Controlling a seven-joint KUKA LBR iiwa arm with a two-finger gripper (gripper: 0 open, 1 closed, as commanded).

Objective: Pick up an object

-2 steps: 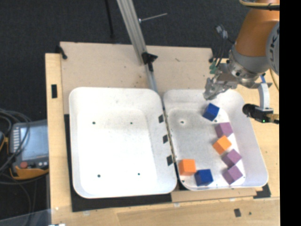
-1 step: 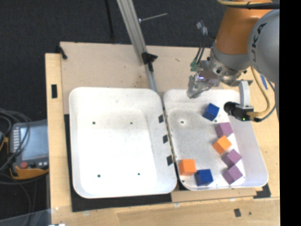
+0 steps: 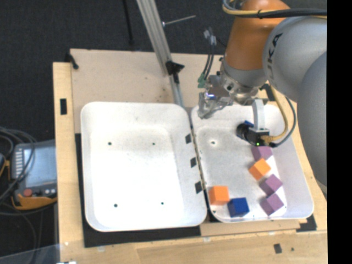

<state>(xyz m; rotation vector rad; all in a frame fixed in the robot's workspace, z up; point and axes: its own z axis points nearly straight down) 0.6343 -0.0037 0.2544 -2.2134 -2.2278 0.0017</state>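
Currently the arm (image 3: 286,43) reaches in from the right, orange band above the wrist, and the gripper (image 3: 212,104) sits over the far-left corner of the right bin (image 3: 231,147), close to the divide between the two bins. Can't tell the state of the jaws: the tip is small, blurred and cluttered with cabling. Nothing visible between them.

Right bin contents, all loose on the bin floor:
- purple block (image 3: 263,152) near the right wall, mid-depth, just beside a black sensor/connector with a green light (image 3: 250,133)
- orange block (image 3: 259,169) touching or just below that purple one
- second purple block (image 3: 271,184) below the orange, toward the right wall
- third purple block (image 3: 272,203) at the near-right corner, just beside the second
- blue block (image 3: 238,207) at the near edge, roughly centre
- another orange block (image 3: 219,194) near the near-left corner, just beside the blue one

All blocks are well apart from the gripper, which is at the opposite (far) end of the bin.

Left bin (image 3: 137,164) shows a bare white floor with a few small dark dots. Both bins sit side by side on the wooden counter (image 3: 63,147). A slanted aluminium rail (image 3: 157,37) runs from the far edge down to the gap between the bins. A handheld pendant (image 3: 33,175) with cables lies off the counter's left edge.
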